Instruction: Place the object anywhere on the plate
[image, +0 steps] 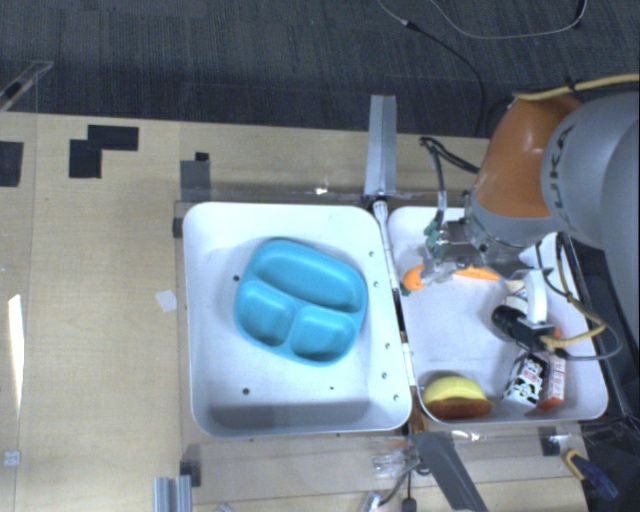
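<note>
Pale wooden bench (90, 330) fills the left of the frame, with dark carpet across the top. Two shallow white bins sit side by side: the left bin (215, 400) holds a blue divided plate (300, 300) at its middle, tilted slightly. In the right bin (450, 330), an orange carrot-like object (452, 273) lies near the upper left corner, its tip toward the divider. The gripper (437, 262) hangs right over it, and the object shows on both sides of the fingertips, so the fingers seem clamped on its middle. A yellow-and-red fruit (457, 395) rests at the lower left of that bin, and small packets (532, 380) sit at lower right.
</note>
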